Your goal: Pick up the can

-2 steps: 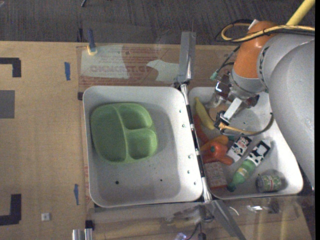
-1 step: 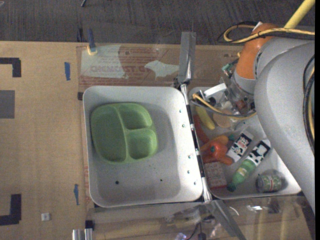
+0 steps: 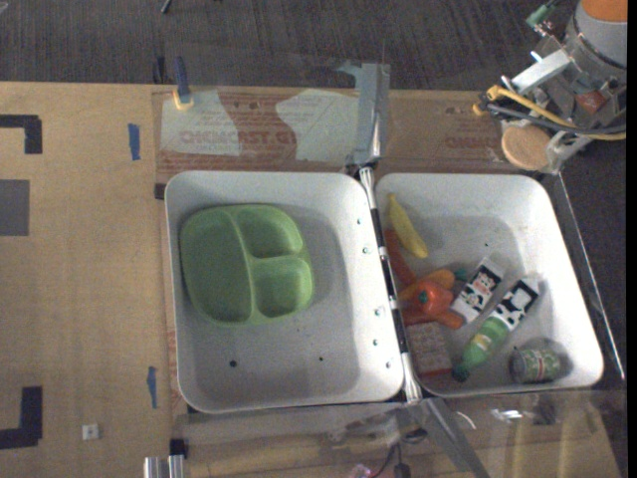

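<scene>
**Technician:** Where did the can [image 3: 538, 361] lie at this point?

**Engineer:** It lay on its side in the near right corner of the right bin [image 3: 468, 195], close to both walls. The green bottle [image 3: 484, 343] lay just beside it on the left, slanting toward the black-and-white carton [image 3: 517, 304].

**Technician:** And the pincer [image 3: 559, 96]?

**Engineer:** It hung above the far right corner of that bin, over the worktop [image 3: 80, 267], well apart from the can. Cables and brackets crowded the wrist, so I could not tell whether the pincer was spread or pressed together. Nothing was seen between its tips.

**Technician:** What faults were likely from there?

**Engineer:** Three, in my judgement. First, the corner: a descent aimed too near the walls could put one side of the pincer onto the bin rim rather than around the can. Second, the can's rounded side: a closure across the curve could squeeze it out, and it would roll. Third, the neighbours: a closure drifting left could catch the green bottle instead, or nudge it against the can.

**Technician:** Was the left bin [image 3: 269, 386] a concern?

**Engineer:** No. It carried the green divided plate [image 3: 246, 263], well apart from the target.
</scene>
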Controlling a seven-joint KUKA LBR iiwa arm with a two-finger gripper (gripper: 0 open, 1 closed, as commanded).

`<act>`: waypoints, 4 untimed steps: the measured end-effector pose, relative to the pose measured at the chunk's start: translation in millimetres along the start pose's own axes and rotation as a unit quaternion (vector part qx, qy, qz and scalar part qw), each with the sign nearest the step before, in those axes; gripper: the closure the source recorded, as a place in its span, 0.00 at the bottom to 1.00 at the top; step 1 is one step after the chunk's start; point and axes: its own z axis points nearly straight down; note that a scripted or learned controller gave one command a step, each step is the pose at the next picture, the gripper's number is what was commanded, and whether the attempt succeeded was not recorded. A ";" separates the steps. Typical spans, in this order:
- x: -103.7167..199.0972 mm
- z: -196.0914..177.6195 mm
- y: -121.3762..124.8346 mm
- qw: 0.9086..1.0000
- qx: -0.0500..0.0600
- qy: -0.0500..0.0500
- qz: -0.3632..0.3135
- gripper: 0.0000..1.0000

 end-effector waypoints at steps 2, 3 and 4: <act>29.0 67.1 -34.4 1.000 0.000 0.001 0.000 1.00; 25.0 169.6 -32.5 1.000 0.002 -0.002 0.006 1.00; 48.9 169.4 -135.8 0.999 0.002 -0.001 0.039 1.00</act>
